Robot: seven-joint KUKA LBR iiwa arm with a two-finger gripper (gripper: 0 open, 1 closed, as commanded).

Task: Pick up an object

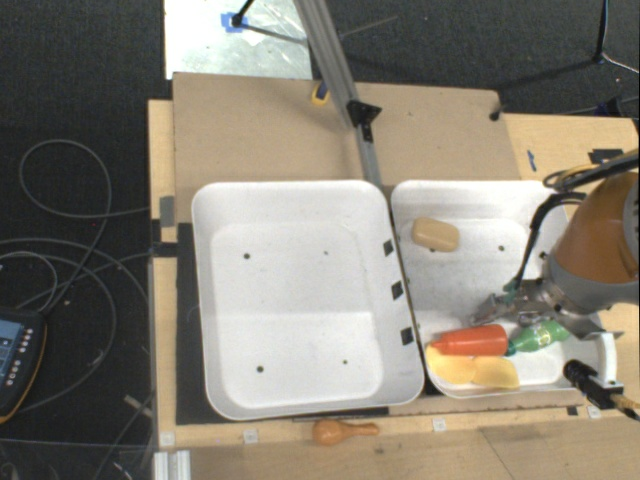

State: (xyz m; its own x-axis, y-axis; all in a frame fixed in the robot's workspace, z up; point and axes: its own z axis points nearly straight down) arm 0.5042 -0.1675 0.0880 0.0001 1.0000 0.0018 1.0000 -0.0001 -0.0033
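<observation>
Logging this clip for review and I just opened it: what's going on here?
A grey and orange robot arm reaches in from the right, its gripper low in the right bin, close above a red object and a green one. Two yellow pieces lie at the bin's near edge, and a tan block sits apart toward the far side. I can't see anything held between the fingers. A small orange object lies on the bench in front of the left bin.

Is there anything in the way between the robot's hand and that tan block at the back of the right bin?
Nothing visible stands between them. The hand is low in the right bin, next to the red, green and yellow items at the front. The tan block lies alone farther back, with bare bin floor between.
</observation>
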